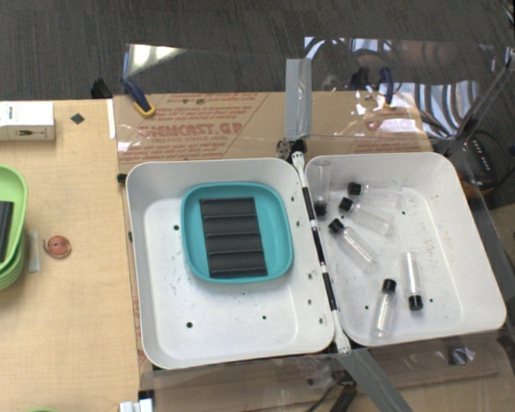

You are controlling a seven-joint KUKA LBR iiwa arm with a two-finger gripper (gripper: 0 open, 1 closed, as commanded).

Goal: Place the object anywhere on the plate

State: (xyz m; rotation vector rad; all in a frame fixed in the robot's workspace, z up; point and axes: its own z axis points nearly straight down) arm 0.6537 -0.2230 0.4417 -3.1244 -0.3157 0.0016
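Note:
A teal square plate [280, 236] with a dark ribbed insert [234, 237] lies in the left white bin [158, 275], toward its upper middle. Several clear vials with black caps lie loose in the right white bin [453, 320]: one at the top [365, 194], one tilted near the left wall [350, 240], one by the divider [319, 196], and two lower down [384, 303] [412, 280].
A green tray [7, 197] holding a dark block sits at the far left on the wooden bench. A small round copper piece [58, 246] lies beside it. Cardboard and clear plastic sheeting stand behind the bins. A white box [16, 121] lies at the upper left.

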